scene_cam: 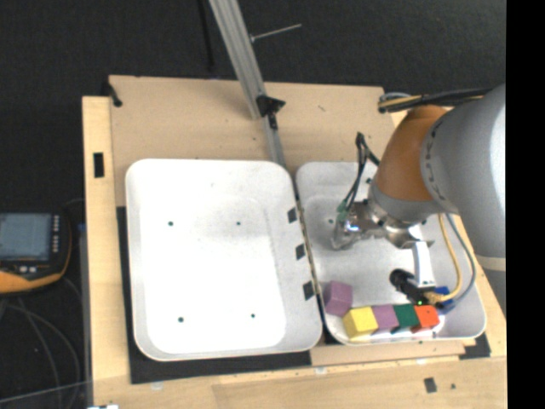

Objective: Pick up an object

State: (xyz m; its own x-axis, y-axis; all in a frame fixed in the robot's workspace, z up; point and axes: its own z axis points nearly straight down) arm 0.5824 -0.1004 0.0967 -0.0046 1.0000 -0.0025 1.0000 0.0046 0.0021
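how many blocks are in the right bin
5, all near the bin's front edge: a purple block standing alone, then a row of yellow, purple, green and orange. The arm may hide more.

A: Where's the arm (pixel 443 169)?
B: Over the right bin (pixel 319 181), gripper (pixel 342 231) low near its left-centre floor.
A: Blocks?
B: Along the front wall: a purple one (pixel 338 296), then yellow (pixel 360 321), another purple (pixel 385 316), green (pixel 404 316) and orange (pixel 426 318), nearly touching.
A: The left bin (pixel 209 258)?
B: Bare white floor.
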